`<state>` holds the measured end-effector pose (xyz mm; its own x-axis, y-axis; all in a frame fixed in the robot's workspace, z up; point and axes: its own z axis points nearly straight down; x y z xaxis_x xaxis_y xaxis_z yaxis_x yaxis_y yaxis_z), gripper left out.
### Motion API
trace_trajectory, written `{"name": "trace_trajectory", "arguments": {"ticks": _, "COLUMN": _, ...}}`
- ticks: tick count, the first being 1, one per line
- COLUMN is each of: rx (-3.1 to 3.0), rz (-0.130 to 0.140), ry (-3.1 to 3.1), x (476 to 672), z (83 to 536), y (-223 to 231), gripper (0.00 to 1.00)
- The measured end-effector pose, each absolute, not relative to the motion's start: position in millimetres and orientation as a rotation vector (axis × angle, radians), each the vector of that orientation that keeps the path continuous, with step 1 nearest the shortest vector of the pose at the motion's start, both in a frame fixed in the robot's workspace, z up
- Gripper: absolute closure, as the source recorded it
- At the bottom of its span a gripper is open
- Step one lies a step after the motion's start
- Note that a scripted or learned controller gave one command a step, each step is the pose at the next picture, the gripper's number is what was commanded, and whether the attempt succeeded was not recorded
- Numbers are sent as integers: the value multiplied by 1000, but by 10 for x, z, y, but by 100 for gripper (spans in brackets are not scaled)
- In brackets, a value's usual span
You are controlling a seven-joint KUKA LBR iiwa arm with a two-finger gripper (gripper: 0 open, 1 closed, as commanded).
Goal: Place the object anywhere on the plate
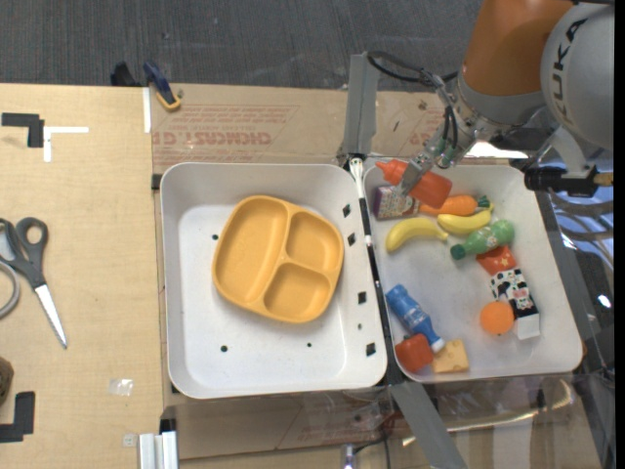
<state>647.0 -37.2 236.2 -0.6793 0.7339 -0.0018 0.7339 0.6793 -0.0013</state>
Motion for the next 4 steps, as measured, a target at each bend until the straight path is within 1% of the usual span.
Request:
{"name": "trace_trajectory", "arguments": {"ticks": 1, "rx": 1108, "rz": -1, "ry": 2938, "x": 6304, "z": 2617, "y": 216, "gripper": 100}}
{"name": "trace_trajectory", "arguments": {"ticks": 2, "rx": 1082, "rz": -2, "ry": 2950, "x": 5790, "z": 2116, "y": 561, "gripper": 100}}
{"name": "trace_trajectory", "arguments": {"ticks": 3, "rx": 361, "rz": 1, "ry": 3118, "x": 5402, "z": 2805, "y": 1081, "gripper": 100}}
{"name": "trace_trajectory", "arguments": {"ticks": 4, "rx": 105, "rz": 1, "ry": 3138, "x": 5651, "z": 2433, "y": 1560, "gripper": 100}}
